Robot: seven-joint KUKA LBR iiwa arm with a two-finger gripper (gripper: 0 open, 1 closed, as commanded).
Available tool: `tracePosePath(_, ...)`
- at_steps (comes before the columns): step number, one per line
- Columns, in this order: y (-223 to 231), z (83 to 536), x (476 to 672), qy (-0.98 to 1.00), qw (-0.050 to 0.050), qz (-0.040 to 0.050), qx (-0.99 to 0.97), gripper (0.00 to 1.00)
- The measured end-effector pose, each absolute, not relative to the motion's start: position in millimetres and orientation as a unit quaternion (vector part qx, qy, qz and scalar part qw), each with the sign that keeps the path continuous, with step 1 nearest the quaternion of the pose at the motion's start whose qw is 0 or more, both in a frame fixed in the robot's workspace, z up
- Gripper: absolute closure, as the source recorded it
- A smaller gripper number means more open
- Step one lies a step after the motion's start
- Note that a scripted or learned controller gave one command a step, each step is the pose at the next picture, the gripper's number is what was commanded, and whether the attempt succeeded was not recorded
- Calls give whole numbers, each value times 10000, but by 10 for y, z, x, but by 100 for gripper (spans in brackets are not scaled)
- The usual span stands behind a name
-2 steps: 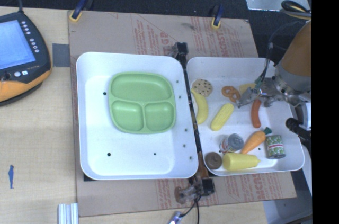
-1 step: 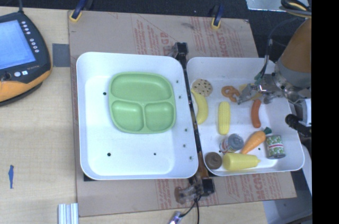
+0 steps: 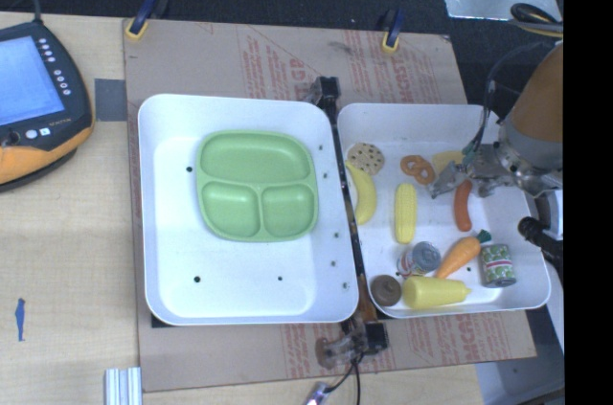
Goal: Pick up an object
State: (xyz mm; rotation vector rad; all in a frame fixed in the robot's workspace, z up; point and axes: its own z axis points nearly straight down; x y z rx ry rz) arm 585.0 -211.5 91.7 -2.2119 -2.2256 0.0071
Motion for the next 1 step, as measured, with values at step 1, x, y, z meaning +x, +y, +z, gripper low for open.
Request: tracePosePath(1, -2001, 916, 5868, -7096, 28, 22, -7046, 0)
